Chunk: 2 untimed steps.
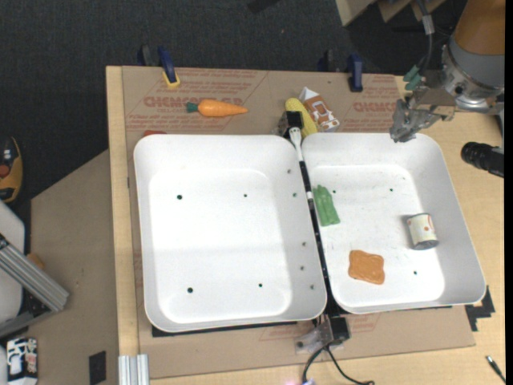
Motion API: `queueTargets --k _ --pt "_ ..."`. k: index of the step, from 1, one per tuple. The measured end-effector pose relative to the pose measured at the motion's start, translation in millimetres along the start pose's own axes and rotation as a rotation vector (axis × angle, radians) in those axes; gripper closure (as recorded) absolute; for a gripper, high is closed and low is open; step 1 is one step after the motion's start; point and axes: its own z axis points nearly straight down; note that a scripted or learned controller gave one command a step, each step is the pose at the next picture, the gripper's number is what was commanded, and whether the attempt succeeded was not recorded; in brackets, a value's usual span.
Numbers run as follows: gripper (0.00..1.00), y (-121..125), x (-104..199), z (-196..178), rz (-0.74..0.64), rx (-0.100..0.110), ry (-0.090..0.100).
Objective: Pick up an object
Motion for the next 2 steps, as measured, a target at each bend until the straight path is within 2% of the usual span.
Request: queueTargets --k 1,2 --pt "1.0 38.9 38.9 31.5 0.002 -0.01 -0.004" --pt "1.0 29.5 103.9 -68.8 -0.001 -0.02 -0.002"
